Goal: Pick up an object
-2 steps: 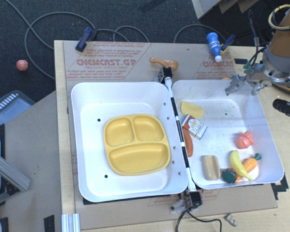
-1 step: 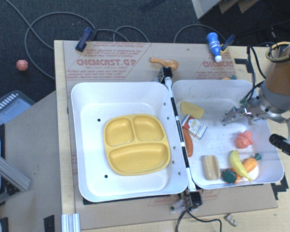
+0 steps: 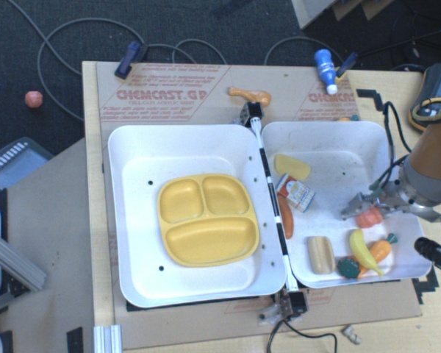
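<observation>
Gripper [image 3: 367, 206] sits low in the right bin [image 3: 331, 142], right over a red toy [image 3: 369, 218]. Can't tell how its jaws stand, honestly. Best bet: centre on the toy, squeeze firmly, lift straight, steering off the banana [image 3: 364, 250].

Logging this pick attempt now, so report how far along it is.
Done: the end effector is down in the right bin, at a reddish toy. In hand: nothing that can be confirmed; a grasp cannot be seen. Left: lifting an object; the banana, carrot and bread slice lie on the bin floor.

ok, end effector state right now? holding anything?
End effector: low in the right shallow white bin, over a small reddish-orange toy; open or closed cannot be told, and no grasp shows.
</observation>
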{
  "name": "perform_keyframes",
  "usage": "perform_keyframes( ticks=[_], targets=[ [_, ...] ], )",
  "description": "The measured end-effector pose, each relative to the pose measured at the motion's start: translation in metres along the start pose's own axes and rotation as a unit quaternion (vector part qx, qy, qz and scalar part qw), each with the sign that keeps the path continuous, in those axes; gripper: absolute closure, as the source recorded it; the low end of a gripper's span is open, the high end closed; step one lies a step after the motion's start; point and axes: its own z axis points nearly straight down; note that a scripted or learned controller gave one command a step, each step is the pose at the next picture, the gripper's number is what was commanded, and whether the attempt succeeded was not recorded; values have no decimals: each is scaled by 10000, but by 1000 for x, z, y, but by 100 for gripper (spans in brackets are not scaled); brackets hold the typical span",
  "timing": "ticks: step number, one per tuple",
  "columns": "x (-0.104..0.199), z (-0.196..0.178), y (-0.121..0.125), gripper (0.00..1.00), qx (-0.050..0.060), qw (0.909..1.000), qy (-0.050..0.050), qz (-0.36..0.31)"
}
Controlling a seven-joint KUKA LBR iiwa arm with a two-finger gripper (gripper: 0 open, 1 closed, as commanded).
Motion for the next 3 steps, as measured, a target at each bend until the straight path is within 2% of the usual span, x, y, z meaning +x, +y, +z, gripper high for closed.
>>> perform_keyframes(
  ticks=[1, 2, 3],
  targets=[
    [-3, -11, 1, 100, -35, 10000, -39, 11],
    [52, -1, 39, 100, -44, 10000, -41, 4],
    [129, -101, 55, 100, -35, 10000, -34, 0]
  ],
)
